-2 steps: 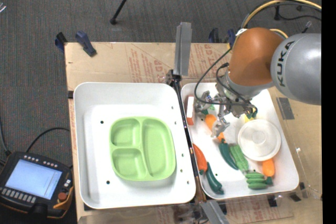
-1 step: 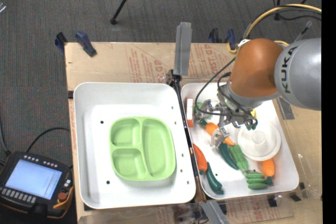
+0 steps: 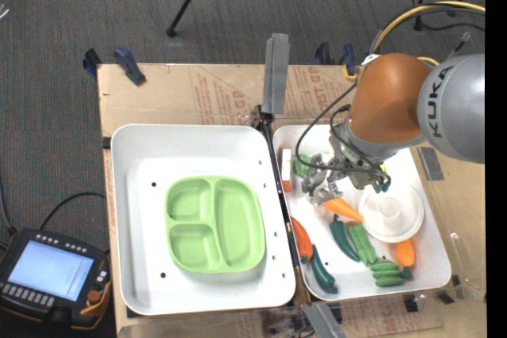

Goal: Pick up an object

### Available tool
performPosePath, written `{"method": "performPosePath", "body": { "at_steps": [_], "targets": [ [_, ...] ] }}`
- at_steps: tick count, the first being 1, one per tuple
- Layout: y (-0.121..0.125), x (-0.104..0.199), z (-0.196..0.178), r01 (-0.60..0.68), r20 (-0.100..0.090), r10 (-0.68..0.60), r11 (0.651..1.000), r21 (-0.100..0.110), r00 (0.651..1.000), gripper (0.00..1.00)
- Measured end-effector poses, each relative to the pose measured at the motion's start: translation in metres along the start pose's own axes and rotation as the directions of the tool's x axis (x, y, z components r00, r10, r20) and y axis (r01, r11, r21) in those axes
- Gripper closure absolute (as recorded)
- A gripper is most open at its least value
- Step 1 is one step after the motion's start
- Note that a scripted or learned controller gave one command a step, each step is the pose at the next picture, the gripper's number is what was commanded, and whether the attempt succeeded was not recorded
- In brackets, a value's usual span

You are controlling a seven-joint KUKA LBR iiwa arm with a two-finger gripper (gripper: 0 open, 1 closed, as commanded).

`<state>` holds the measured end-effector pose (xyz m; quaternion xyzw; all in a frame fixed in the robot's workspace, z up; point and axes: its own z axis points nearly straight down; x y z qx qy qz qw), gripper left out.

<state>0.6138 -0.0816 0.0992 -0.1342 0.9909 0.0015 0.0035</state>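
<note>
Reaching in from the right, the grey arm holds its gripper (image 3: 322, 180) low over the right bin (image 3: 432, 265), near the bin's left part. How the tool stands I cannot tell. Just below it lies an orange carrot (image 3: 342, 209), beside a white bowl (image 3: 390, 214). Green toy vegetables (image 3: 354, 240) lie near the bowl. The left bin (image 3: 131, 170) holds a green divided plate (image 3: 215, 225).
</note>
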Motion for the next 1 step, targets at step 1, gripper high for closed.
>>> {"method": "performPosePath", "body": {
  "at_steps": [1],
  "targets": [
    [0.0133, -0.0377, -0.0947, -0.074, 0.007, 0.074, 0.997, 0.004, 0.997, 1.0]
  ]
}}
